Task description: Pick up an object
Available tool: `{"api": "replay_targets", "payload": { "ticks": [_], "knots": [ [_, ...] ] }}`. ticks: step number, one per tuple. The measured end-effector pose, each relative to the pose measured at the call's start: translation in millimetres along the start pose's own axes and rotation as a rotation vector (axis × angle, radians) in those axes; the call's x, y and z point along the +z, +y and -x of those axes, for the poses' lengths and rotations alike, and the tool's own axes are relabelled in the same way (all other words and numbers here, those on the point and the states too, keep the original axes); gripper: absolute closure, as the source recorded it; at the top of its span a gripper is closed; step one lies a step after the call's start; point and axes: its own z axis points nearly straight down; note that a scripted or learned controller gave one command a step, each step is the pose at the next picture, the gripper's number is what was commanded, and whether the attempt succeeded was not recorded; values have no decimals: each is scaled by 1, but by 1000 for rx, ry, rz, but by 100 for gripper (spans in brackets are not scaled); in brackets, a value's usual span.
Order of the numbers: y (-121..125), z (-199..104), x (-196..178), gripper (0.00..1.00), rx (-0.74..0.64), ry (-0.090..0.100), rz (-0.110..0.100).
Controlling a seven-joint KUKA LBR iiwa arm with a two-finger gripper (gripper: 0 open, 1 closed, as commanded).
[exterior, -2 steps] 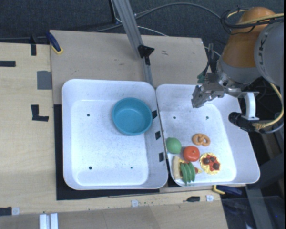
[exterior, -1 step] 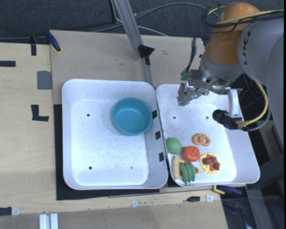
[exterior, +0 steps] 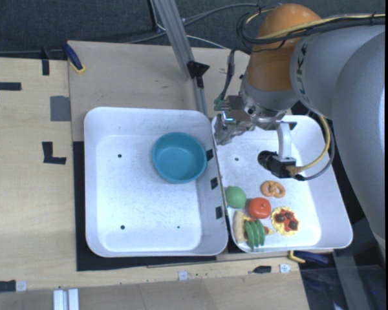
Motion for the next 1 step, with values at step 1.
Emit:
{"api": "replay_targets", "payload": {
  "ticks": [1],
  "knots": [
    [-9,-47,9,100,1,0,0]
  ]
}}
